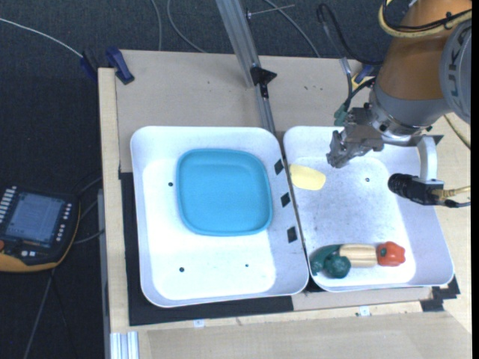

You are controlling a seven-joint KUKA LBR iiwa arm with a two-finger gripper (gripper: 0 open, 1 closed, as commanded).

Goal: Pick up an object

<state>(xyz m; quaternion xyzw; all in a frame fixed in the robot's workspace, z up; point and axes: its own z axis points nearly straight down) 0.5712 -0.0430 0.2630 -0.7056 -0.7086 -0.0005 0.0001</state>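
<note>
Though near rim, pincer [338,158] unobstructed

The arm [426,58] is cut off by the top and right edges, so its upper links lie out of view. Its wrist hides the far right corner of the right bin [352,200]. The gripper [340,155] is a dark, blurred cluster and its fingers cannot be made out. At the bin's near edge, the green object [331,263], the tan piece [358,255] and the red piece [390,253] are too small to identify. The handheld pendant [34,226] is clipped by the left edge, its screen unreadable
</note>
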